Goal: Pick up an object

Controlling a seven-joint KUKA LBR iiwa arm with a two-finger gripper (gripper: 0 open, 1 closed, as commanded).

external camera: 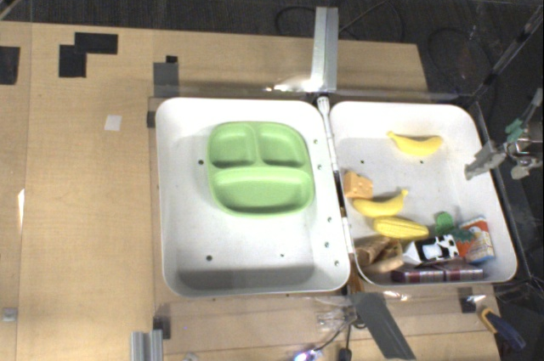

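We see a tan wooden surface (76, 206) carrying two shallow white bins side by side. The left bin (183, 262) holds a green divided plate (257, 166), lying flat toward its far half. The right bin (374, 130) holds the small things. A yellow banana (416, 143) lies alone near its far right, well apart from the rest. A second banana (379, 204) sits nearer the middle, with an orange wedge-shaped piece (358, 183) just beside it on the left, by the wall between the bins. A yellow oblong toy (400, 228) lies just nearer than that banana. Along the near wall we find a brown lump (376, 251), a black and white piece (435, 250), a green piece (444, 222), a small packet with red and white print (477, 241) and a dark marker (440, 273), all crowded together. The hand (486, 161) hangs at the right rim of the right bin, apart from every object; we cannot tell how it is set.
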